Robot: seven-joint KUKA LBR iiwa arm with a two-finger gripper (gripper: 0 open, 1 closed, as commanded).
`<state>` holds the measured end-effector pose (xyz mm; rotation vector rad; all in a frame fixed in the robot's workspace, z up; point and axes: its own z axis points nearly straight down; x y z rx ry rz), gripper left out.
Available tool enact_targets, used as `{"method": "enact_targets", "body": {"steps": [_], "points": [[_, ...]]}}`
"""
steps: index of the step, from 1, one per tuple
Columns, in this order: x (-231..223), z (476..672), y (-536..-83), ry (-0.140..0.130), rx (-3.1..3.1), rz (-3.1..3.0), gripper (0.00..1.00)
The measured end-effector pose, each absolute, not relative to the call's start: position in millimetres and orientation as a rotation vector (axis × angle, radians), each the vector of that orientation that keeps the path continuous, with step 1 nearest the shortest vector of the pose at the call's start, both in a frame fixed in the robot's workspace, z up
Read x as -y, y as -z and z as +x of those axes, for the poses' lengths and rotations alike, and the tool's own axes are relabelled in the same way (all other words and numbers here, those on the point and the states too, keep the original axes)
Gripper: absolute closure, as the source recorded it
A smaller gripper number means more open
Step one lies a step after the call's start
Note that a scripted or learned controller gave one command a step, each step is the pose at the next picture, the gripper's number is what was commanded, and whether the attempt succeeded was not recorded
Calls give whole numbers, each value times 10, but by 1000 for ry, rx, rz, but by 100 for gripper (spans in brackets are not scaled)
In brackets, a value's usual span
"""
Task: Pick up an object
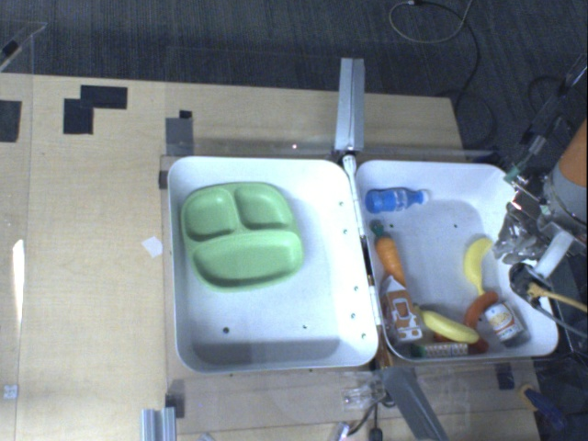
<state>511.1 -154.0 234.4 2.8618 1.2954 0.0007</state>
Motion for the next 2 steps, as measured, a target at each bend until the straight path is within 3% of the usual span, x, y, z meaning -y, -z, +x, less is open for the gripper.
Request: {"method": "enact_targets", "body": {"steps": [1,2], "points": [[1247,5561,-2311,-2,-1045,2962,100],[1631,5146,-2371,-2,-680,3067,100]]}}
